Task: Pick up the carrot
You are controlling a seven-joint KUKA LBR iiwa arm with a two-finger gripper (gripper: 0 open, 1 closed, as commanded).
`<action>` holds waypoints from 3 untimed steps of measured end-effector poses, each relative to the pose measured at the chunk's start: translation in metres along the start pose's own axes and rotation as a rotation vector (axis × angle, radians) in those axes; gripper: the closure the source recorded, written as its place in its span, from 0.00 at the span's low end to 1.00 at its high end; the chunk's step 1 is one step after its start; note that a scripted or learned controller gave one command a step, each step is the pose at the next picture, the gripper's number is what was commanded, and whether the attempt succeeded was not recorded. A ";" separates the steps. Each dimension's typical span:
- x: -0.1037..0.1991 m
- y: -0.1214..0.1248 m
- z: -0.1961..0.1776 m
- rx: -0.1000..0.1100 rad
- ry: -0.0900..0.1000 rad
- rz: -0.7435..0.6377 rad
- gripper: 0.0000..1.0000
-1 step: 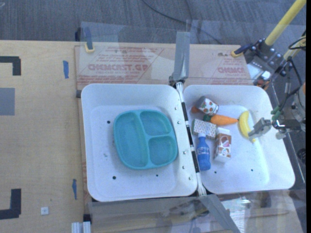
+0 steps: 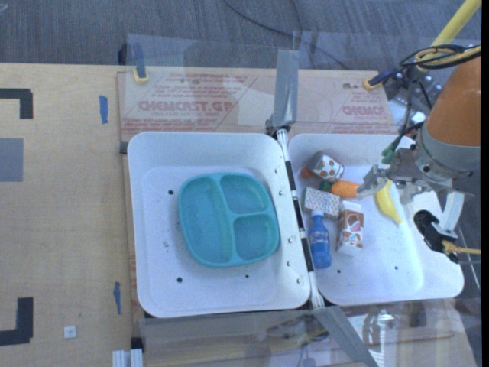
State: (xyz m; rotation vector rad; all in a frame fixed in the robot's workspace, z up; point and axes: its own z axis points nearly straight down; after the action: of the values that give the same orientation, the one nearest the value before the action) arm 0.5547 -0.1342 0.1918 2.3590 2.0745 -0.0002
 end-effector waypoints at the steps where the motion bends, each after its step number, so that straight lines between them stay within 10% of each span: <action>1: 0.000 0.052 0.036 -0.002 -0.001 -0.206 0.00; 2: 0.021 0.074 0.095 -0.022 -0.007 -0.418 0.00; 3: 0.022 0.070 0.093 -0.010 -0.002 -0.418 1.00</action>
State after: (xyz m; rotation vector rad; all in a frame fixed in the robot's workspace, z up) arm 0.6271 -0.1218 0.0989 1.8719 2.5111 0.0077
